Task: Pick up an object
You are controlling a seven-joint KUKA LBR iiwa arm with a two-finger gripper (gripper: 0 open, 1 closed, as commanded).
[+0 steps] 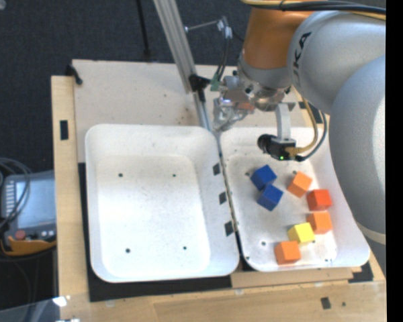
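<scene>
Two shallow white plastic bins are being seen side by side on a pale wooden bench. The left bin, speckled with fine dark dust, is lying in the middle of the frame. The right bin is holding small hard-edged cubes at the lower right: two blue blocks touching each other, four orange blocks and a yellow block near them. The smooth grey arm with its glossy orange band is being held at the upper right, its metal gripper hanging over the bins' shared upper edge, well apart from the blocks. How wide it stands cannot be told.
</scene>
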